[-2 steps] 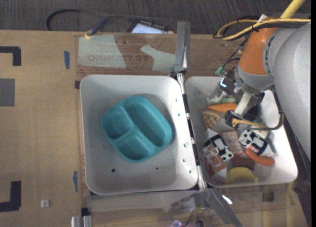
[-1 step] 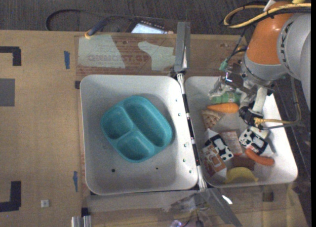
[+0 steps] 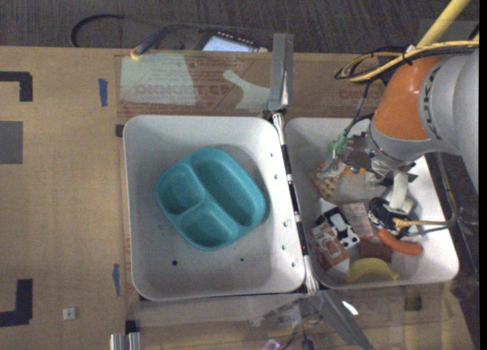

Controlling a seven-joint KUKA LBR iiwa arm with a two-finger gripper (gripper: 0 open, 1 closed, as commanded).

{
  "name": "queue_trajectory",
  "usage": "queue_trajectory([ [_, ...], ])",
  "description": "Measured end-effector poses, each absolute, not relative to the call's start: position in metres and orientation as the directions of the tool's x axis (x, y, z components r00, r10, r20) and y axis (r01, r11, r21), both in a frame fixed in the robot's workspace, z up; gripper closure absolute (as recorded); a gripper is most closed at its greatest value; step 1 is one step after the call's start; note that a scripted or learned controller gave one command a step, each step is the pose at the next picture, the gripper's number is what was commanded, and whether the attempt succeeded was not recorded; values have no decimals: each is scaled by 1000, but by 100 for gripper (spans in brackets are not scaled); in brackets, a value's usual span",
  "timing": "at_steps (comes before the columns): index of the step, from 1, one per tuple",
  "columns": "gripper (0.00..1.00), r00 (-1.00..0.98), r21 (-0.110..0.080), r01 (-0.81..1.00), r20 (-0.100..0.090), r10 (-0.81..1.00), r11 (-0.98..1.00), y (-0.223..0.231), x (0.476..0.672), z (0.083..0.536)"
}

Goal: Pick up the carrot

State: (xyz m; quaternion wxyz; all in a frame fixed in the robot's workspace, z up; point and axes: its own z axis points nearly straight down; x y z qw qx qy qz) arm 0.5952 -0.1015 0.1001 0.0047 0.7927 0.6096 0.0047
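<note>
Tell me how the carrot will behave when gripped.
The carrot looks like a smooth, tapered stick, so it probably rolls or slips if pinched off-centre. It looks like a stiff, light toy, unlikely to bend. It lies close to the banana and other items, which may shift when it is lifted.

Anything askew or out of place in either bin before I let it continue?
Nothing looks spilled or damaged. The teal divided plate sits skewed in the left bin. In the right bin the carrot lies among crowded items beside the banana.
</note>
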Motion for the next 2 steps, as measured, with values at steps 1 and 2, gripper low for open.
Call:
queue_trajectory([
  [1,0,257,13,966,2,966,-257,-102,595,100],
  [2,100,257,16,966,5,966,-257,-100,596,111],
])
